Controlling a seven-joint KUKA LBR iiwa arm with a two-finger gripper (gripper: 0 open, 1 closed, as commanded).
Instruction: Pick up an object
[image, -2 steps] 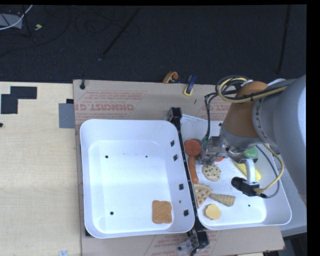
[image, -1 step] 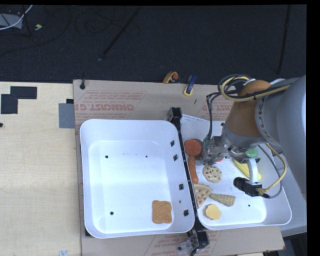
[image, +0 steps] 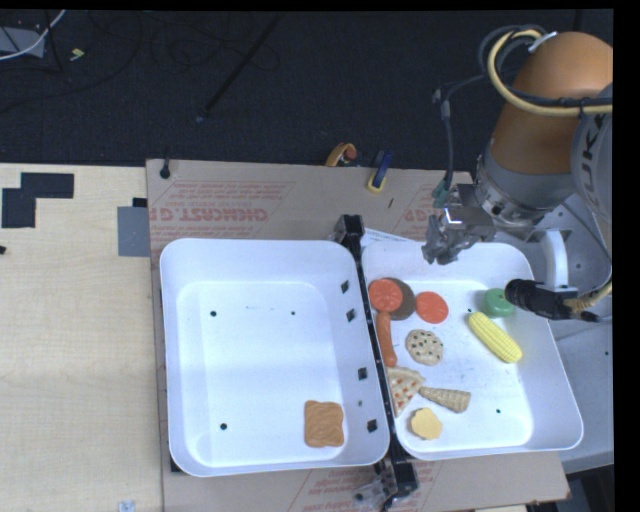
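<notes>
Gripper (image: 443, 243) above the right bin's (image: 560, 420) back edge, cannot tell if pinching, corn (image: 495, 336) and cookie (image: 424, 346) below, toast (image: 323, 423) in left bin (image: 190, 300)

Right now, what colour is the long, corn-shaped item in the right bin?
Yellow. The corn cob lies near the right bin's right side, seen clearly in the camera view.

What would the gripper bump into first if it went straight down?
Probably bare floor of the right bin near its back wall. The gripper hangs above that spot, behind the red disc. Depth is hard to judge.
</notes>
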